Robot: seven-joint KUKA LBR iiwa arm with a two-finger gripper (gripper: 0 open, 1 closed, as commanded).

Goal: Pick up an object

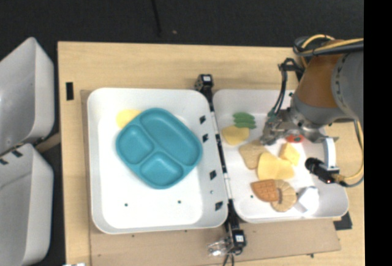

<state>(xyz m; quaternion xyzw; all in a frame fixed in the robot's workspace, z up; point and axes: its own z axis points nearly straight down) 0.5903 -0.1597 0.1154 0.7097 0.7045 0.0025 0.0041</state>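
My gripper (274, 131) hangs low over the right bin (257, 99), near its middle, with the grey arm and orange band (318, 84) behind it. Food-like pieces lie around it: a green piece (244, 119), a pale yellow piece (234, 135), a tan piece (250, 154), a yellow wedge (274, 167) and a small yellow block (291, 153). A bit of red (296, 136) peeks out just right of the gripper. Nearer the front lie a brown round piece (264, 190) and a ribbed tan piece (285, 197). I see nothing held.
The left bin (104, 197) holds a blue divided plate (158, 146) with a yellow object (126, 116) partly under its upper-left edge. A whitish piece (307, 197) lies in the right bin's front corner. Black clips (204, 81) sit along the seam between the bins.
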